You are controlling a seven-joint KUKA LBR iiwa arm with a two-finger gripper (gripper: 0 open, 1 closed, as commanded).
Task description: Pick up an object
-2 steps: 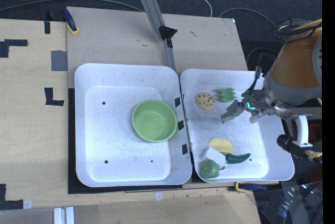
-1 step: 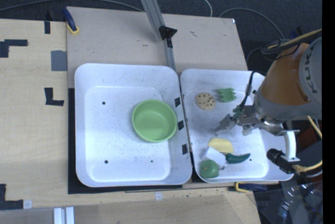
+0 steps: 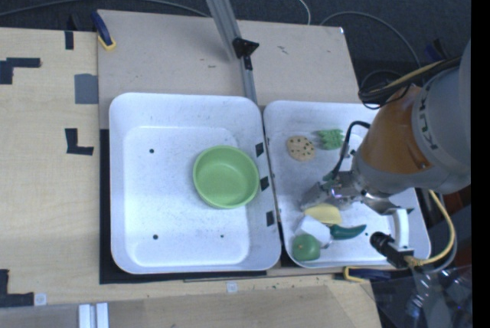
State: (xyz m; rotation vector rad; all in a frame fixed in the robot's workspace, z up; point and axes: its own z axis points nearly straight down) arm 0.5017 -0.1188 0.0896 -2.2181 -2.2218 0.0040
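A slanted overhead view shows a table (image 3: 176,58) bearing two shallow white bins side by side. The left bin (image 3: 145,188) holds a green bowl (image 3: 225,176). The right bin (image 3: 283,165) holds a small cluster of toy foods: a tan pineapple-shaped piece with a green top (image 3: 310,145) toward the far side, and near the front a yellow banana-like piece (image 3: 324,213), a dark green pepper (image 3: 349,231) and a green round fruit (image 3: 306,247). The grey arm with its orange band (image 3: 390,139) reaches in from the right, and the gripper (image 3: 331,195) is low over the right bin, just above the yellow piece. Whether it is parted or closed cannot be told here. Nothing looks lifted; the pick appears yet to be completed, with grasp and raise remaining.
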